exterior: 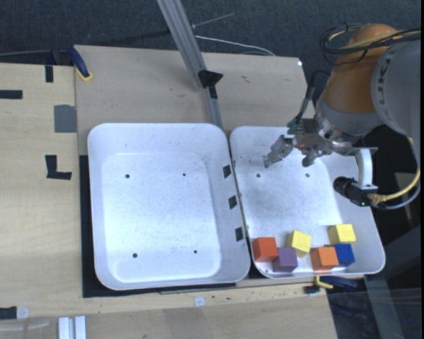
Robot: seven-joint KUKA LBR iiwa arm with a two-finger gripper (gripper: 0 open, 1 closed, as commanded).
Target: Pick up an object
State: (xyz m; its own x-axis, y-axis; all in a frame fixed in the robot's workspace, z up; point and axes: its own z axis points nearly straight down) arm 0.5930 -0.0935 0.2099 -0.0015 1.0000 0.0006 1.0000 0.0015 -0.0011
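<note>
Far left, the left bin sits wide and white across the middle of the frame. Moving right, the right bin carries a cluster along its lower edge: orange block, purple block, yellow block, a second orange block, blue block and another yellow block. Up top, the gripper hangs over the bin's upper part, fingers spread apart with nothing between them, well clear of every block below.
</note>
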